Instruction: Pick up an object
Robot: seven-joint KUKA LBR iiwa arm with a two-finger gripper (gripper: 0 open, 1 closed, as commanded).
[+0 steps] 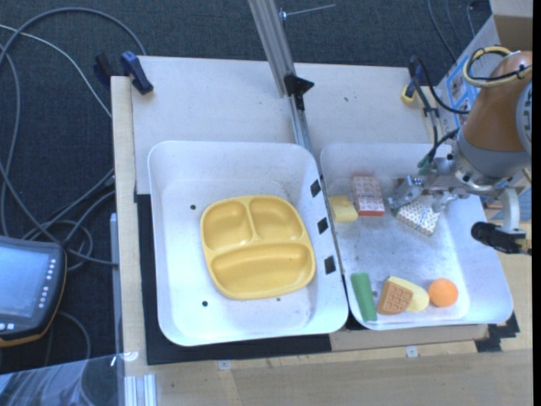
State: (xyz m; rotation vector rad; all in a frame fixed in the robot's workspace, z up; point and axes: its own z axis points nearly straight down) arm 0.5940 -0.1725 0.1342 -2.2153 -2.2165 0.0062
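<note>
The gripper (pixel 412 200) is low in the right bin (pixel 499 290), toward its 12 o'clock wall, apparently over a pale dotted block (pixel 420 218) that pokes out at its 5 o'clock. I cannot tell the gripper's state, nor whether it grips the block.

The other candidates sit apart: a red box (pixel 368 194) and a yellow piece (pixel 343 208) at the gripper's 9 o'clock, with a green stick (pixel 363 296), a waffle (pixel 394 297) and an orange ball (pixel 443 293) along the 6 o'clock wall. That spacing leaves approach room. A yellow tray (pixel 257 246) fills the left bin (pixel 169 227).

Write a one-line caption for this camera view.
Gripper over a patterned white object in the right bin; yellow divided plate in the left bin.
</note>
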